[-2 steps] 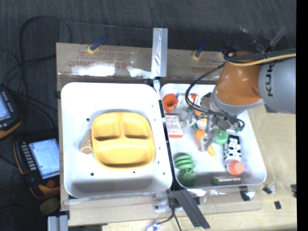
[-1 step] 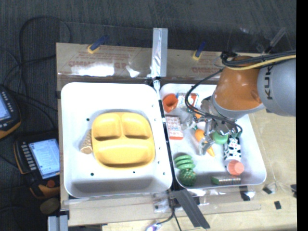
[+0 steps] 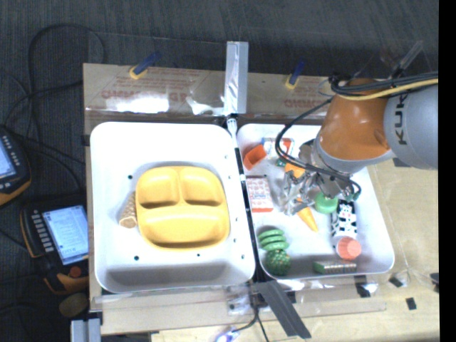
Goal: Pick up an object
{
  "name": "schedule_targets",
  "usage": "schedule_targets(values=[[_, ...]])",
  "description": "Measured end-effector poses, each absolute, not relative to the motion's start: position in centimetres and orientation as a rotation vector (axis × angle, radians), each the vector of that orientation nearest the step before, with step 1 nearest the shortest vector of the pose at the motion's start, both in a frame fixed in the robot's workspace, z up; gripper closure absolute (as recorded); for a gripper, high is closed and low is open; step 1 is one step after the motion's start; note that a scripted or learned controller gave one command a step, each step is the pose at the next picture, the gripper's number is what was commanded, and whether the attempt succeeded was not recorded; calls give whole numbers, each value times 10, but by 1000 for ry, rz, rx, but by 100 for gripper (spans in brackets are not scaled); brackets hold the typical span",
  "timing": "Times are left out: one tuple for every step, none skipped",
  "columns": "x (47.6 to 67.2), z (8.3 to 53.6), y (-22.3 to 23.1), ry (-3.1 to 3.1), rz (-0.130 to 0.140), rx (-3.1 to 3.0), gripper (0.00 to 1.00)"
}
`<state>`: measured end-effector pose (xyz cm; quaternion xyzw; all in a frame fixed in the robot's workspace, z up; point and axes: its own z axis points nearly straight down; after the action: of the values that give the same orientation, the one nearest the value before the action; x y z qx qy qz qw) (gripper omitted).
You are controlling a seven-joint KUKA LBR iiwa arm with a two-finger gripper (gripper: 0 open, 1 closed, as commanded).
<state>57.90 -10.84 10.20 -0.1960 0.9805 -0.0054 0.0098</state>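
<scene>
- The grey arm with its glossy orange band (image 3: 354, 123) reached in from the right and hung over the right shallow white plastic bin (image 3: 370, 258).
- The metallic claw (image 3: 303, 193) sat low in the middle of that bin; whether it was open or closed could not be told, and nothing could be seen held in it.
- A small orange cone-shaped carrot toy (image 3: 308, 219) lay just below the claw, its point toward the lower right.
- A round green cap-like piece (image 3: 326, 204) lay just beside the cone, partly under the wrist.
- A black-and-white spotted block-like toy (image 3: 345, 220) stood near the bin's right wall, with a round salmon-coloured disc (image 3: 348, 248) just below it.
- A slim dark cylinder (image 3: 335, 267) lay flat along the front wall.
- A ribbed green caterpillar-like toy (image 3: 273, 239) and a bumpy dark-green rounded object (image 3: 278, 262) lay in the front left corner, touching or nearly so.
- A flat printed red-and-white packet (image 3: 257, 193) lay against the divider, and an orange curved cup-like piece (image 3: 253, 155) sat in the back left corner.
- The left shallow white bin (image 3: 114, 262) held a smooth yellow compartmented plastic tray (image 3: 182, 206), with a tan waffle-textured cone (image 3: 128, 211) touching its left edge.
- Both bins rested on a pale counter (image 3: 410, 191).
</scene>
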Motion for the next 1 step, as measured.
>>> schedule_targets(values=[[610, 210, -68, 3033, 2, -801, 100]])
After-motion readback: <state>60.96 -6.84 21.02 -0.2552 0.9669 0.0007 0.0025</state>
